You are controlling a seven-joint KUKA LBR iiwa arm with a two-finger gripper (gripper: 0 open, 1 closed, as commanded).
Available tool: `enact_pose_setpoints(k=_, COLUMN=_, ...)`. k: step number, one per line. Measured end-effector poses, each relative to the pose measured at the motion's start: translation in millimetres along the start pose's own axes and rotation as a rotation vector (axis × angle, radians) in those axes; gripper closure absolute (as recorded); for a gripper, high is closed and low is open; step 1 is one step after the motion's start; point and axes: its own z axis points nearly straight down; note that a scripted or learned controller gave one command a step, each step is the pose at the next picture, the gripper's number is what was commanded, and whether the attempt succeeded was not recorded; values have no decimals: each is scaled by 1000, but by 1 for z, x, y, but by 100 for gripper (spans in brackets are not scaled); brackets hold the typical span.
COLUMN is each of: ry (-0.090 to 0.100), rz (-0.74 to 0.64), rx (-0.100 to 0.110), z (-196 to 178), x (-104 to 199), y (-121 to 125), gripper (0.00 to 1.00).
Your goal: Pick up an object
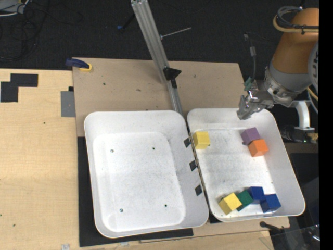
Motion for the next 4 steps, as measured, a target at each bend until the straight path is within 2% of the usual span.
enact_pose_setpoints(k=1, ry=1, rz=1, rx=3, z=13, x=53, y=-24, gripper=100)
enact_pose_setpoints(k=3, ry=0, rz=-1, rx=3, z=21, x=159, y=-53, gripper=100)
enact_pose_setpoints(k=4, ry=-1, rz=1, rx=4, z=31, x=200, y=-78, gripper=100)
